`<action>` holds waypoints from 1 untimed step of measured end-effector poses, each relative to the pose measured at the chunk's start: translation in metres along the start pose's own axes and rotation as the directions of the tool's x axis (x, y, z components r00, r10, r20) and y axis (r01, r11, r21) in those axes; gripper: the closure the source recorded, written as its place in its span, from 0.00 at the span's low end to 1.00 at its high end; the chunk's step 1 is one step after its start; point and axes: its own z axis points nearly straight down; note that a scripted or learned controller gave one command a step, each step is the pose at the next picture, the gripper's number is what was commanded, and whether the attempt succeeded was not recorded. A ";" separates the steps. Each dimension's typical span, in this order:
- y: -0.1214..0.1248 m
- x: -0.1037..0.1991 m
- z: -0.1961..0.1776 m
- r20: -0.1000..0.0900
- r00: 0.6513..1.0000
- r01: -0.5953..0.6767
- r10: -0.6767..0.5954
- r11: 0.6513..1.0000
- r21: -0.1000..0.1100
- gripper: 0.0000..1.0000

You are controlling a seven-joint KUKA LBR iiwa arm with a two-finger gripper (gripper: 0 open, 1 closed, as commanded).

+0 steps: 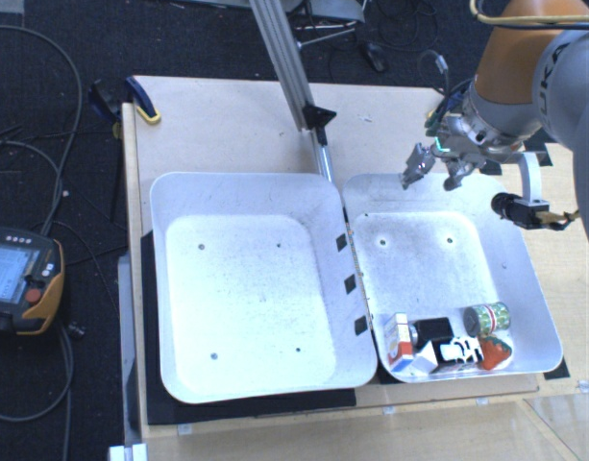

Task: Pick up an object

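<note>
Gripper point(436, 171) above the right bin's point(525, 286) far edge, fingers apart and empty; small objects point(448, 339) cluster at its near end.

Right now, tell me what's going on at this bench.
A grey and orange robot arm reaches in from the right, its end effector hanging over the far edge of the right bin with nothing between its fingers, which stand apart. The things to pick lie bunched at the near edge of that bin: a small can, a black box, a white and red carton and a red piece. Nothing has been picked up yet. The left bin sits beside it.
</note>
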 end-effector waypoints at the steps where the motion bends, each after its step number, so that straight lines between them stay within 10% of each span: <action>1: 0.000 0.000 0.000 0.000 1.000 0.000 0.000 1.000 0.000 0.00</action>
